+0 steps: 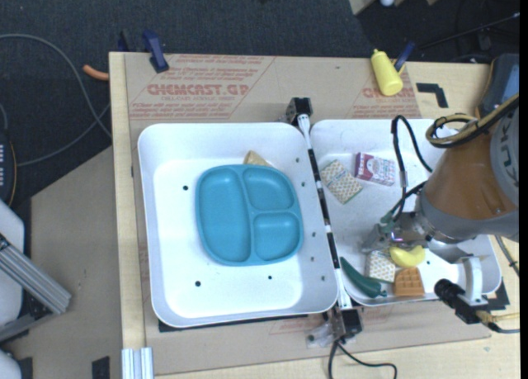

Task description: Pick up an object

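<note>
**End effector down in the right bin**

The end effector [396, 241] sits low in the right bin [375, 134], right over a yellow object [407, 255]; how far open it is, I cannot tell, as the wrist hides it. Around it lie a checkered piece [380, 266], an orange waffle-like piece [407, 283], a green item [363, 277], a second checkered piece [341, 181] and a small red-and-white carton [374, 168]. The left bin [165, 229] holds a blue divided plate [247, 213], with a tan scrap [255, 158] peeking out behind.
</note>
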Robot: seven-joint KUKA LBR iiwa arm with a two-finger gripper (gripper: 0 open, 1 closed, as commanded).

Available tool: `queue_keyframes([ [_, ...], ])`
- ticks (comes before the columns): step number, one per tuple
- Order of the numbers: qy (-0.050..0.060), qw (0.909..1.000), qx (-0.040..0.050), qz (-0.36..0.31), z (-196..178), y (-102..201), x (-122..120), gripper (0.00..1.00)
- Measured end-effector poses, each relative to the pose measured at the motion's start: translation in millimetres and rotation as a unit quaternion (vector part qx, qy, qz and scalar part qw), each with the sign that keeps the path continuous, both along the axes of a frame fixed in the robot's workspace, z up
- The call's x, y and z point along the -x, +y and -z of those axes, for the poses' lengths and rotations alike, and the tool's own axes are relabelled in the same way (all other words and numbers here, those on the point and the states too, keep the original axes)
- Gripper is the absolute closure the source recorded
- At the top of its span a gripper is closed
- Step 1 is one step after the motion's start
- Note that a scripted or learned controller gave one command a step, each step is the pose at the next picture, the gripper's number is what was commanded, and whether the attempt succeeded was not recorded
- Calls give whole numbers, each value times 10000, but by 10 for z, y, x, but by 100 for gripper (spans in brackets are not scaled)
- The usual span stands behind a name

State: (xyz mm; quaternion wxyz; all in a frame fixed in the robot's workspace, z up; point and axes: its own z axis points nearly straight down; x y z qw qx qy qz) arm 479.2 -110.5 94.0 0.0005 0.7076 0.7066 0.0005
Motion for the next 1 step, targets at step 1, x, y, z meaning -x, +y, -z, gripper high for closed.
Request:
queue_keyframes([
  [1,-1,10000,-2,-14,-909,531,-351,100],
])
